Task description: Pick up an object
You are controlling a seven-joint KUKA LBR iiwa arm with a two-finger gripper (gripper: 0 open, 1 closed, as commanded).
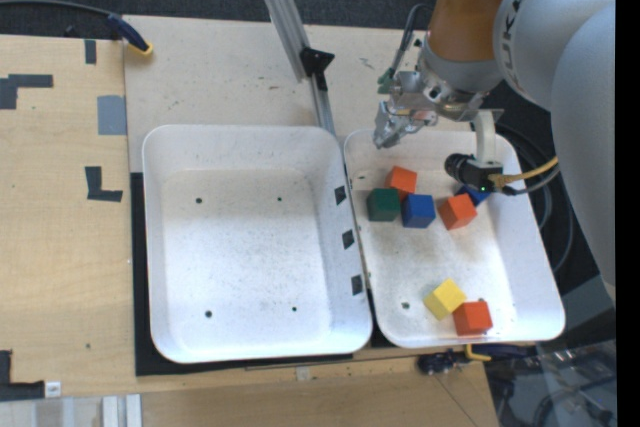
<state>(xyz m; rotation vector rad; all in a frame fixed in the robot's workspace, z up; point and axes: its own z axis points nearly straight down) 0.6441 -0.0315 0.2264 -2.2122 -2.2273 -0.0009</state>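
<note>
The right bin [520, 285] holds several small blocks. An orange cube [403, 180], a green cube [382, 205] and a blue cube [418, 210] cluster near its back left. Another orange block [458, 211] lies just right of them. A yellow cube [445, 298] and an orange-red cube [473, 317] sit near the front. My gripper [392, 133] hangs over the bin's back left corner, above and slightly behind the cluster, with nothing visibly between its tips.
The left bin [160, 245] stands beside the right one, their rims touching. A slanted metal post [285, 5] rises behind the bins. Wooden bench top stretches to the left, with a blue-and-yellow cable end [132, 35] at the back.
</note>
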